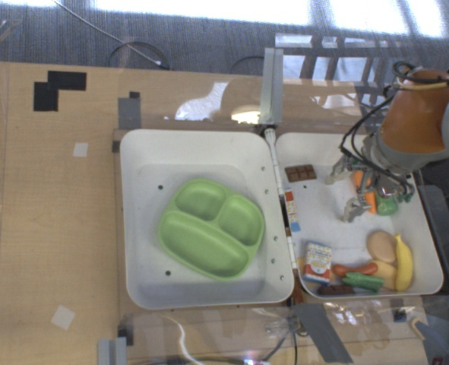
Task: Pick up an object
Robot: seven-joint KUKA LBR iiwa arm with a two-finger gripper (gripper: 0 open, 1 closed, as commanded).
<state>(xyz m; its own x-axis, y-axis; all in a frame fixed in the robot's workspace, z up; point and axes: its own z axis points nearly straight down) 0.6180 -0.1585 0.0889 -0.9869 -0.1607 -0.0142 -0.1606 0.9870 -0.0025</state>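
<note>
The jaws (358, 196) hang spread wide in the right bin (435, 276), holding nothing, so they may close on air, because the nearest things, the egg (381, 245) and the banana (403, 263), lie apart from them toward the near right corner.

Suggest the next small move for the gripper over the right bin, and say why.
Probably lower toward the banana and egg-shaped piece nearer the camera. The gripper hovers above bare floor in the right bin, and whether it grips anything is unclear.
</note>
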